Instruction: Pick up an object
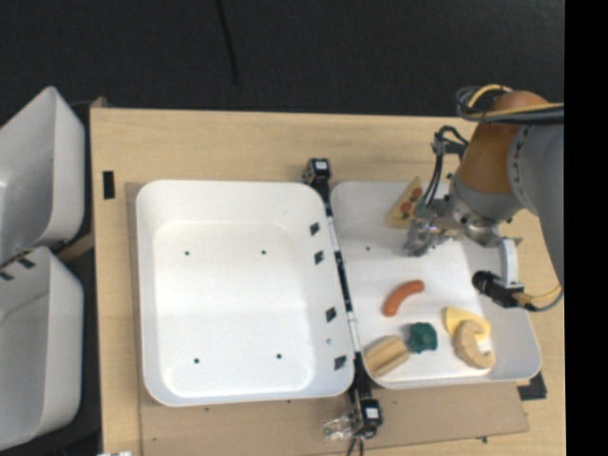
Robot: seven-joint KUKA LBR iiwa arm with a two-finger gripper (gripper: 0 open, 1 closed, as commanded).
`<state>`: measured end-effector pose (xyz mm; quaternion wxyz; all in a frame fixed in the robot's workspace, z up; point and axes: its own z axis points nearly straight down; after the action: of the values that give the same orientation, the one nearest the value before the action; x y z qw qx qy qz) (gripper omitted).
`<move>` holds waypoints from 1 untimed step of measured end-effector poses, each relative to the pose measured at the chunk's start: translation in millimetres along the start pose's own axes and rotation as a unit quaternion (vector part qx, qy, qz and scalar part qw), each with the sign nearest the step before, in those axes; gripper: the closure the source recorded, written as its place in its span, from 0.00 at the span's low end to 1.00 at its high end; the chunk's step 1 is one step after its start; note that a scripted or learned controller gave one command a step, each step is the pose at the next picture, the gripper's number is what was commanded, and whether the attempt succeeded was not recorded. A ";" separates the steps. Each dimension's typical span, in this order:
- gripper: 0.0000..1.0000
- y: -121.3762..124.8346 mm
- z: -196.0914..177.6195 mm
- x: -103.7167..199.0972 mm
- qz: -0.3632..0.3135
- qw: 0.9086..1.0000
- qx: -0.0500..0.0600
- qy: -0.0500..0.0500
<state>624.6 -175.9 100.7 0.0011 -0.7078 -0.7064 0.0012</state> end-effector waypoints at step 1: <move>0.00 3.1 -1.0 -0.2 -0.001 1.000 -0.003 0.000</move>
<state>627.7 -176.1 101.7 -0.0011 -0.7073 -0.7069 -0.0004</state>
